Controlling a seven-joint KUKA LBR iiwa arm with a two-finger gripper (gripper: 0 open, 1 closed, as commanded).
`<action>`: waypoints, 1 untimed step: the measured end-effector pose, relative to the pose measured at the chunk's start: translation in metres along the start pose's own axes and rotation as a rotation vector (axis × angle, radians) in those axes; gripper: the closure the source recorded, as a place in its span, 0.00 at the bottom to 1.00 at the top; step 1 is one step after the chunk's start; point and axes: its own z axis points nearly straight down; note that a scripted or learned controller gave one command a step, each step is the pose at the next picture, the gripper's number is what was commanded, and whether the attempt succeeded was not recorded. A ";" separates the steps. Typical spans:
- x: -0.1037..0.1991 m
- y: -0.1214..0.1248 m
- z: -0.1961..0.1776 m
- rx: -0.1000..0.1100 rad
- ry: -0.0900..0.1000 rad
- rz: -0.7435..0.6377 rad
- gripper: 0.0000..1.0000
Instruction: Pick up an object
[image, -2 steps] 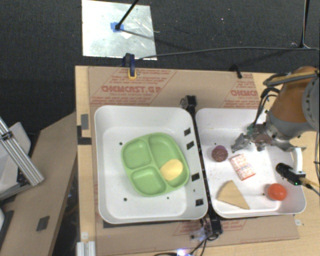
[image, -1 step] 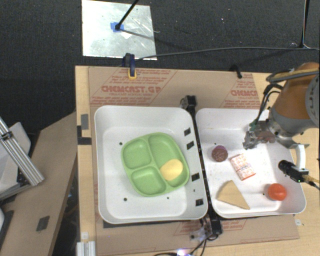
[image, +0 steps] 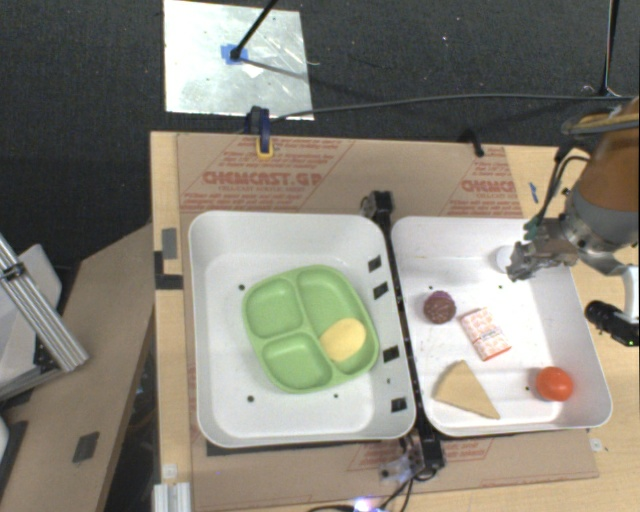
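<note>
Camera view: claw (image: 522, 262) over right bin (image: 450, 245), far-right part; finger state cannot be made out. Landmark: dark red ball (image: 439, 307). Just right of it, red-patterned packet (image: 484, 333); below, tan wedge (image: 464, 390); lower right, orange ball (image: 554, 383).

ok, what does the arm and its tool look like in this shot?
The arm comes in at the right edge: a rounded grey body with a wide orange band above the wrist. Dark cables run along its left side. The tool is small, dark grey metal, at the end of a lighter grey wrist. No markings are legible.
</note>
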 end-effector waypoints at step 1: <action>-0.001 -0.002 -0.043 0.001 0.000 -0.001 1.00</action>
